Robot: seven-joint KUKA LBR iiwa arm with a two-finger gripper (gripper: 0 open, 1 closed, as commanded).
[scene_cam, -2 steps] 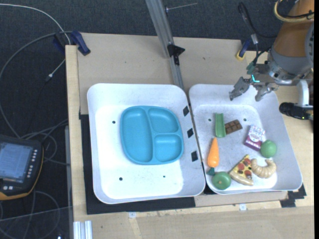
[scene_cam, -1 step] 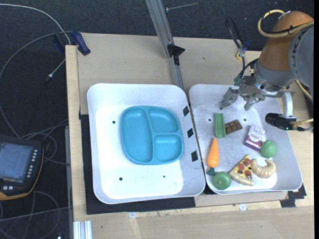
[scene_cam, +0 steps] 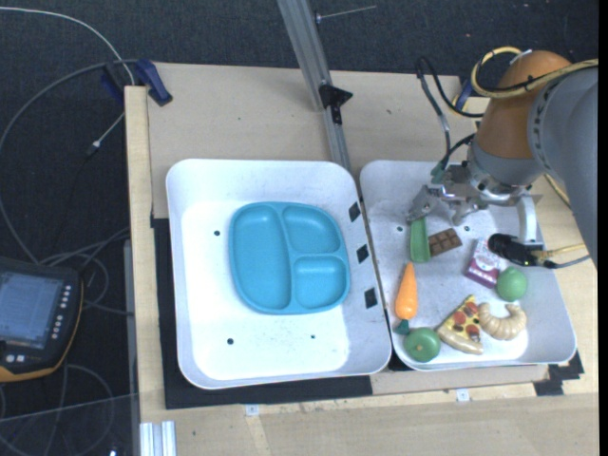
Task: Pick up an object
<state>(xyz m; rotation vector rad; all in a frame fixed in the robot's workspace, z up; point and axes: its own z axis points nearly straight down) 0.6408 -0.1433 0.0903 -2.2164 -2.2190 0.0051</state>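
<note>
while the gripper hangs over the far part of the right bin, its two fingers stand spread apart, open, with bare white bin floor showing between them and no object in their grasp; the grey arm with its orange band comes in from the right, behind the fingers

every loose object lies on the near side of the fingers, toward the bottom of the camera view. closest is a green cucumber, lying just below the left-hand fingertip, lengthwise away from it, apart from the tip as far as can be told. just beside the cucumber, under the gap between the fingers, sits a small brown chocolate bar, tilted, very close to the cucumber or touching it; which, i cannot tell

further from the fingers, past the cucumber, lies an orange carrot with its green end toward a green apple at the bin's near edge. a pizza slice lies next to the apple, with a beige croissant touching its right side. to the right of the fingers and nearer the viewer sit a pink packet and, just beyond it, a green lime

well apart from the fingers, off to their left, the left bin holds a blue divided plate, lying flat
</note>
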